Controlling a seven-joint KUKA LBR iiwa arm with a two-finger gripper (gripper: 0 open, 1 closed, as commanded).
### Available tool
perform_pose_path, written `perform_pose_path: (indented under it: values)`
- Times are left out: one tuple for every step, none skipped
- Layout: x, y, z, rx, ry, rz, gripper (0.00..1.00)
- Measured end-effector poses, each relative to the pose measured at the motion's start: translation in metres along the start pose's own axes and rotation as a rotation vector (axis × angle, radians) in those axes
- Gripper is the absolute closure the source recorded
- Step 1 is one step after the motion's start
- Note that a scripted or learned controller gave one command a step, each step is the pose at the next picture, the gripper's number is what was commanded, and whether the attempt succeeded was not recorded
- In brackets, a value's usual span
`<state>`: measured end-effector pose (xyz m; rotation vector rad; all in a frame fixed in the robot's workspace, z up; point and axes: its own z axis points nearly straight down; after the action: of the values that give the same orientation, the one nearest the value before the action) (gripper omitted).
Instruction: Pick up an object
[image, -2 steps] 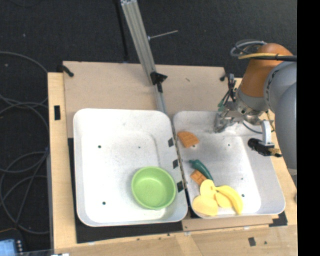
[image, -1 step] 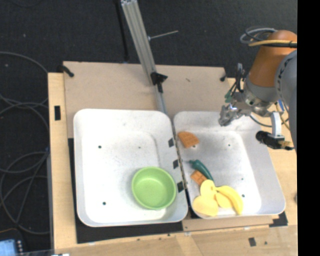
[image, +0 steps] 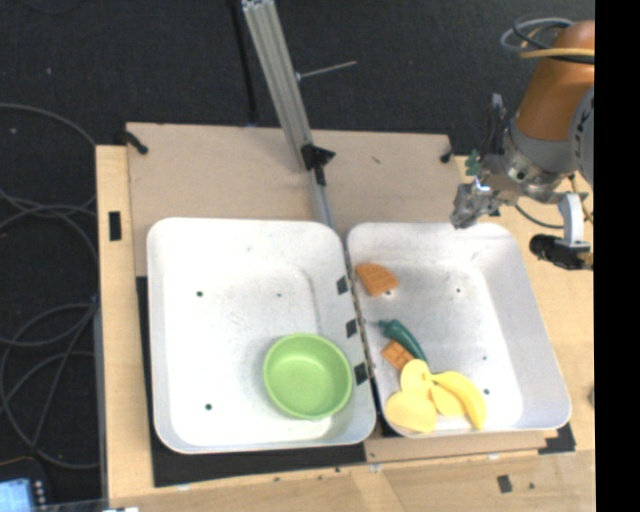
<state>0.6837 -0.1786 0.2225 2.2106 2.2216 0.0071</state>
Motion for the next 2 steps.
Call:
perform_pose_path:
  values:
    - [-0.001, 0.001, -0.013, 0.004, 0.001, -0.003, 1.0]
    - [0.044, -0.019, -0.006, 0.009, 0.002, 0.0, 1.0]
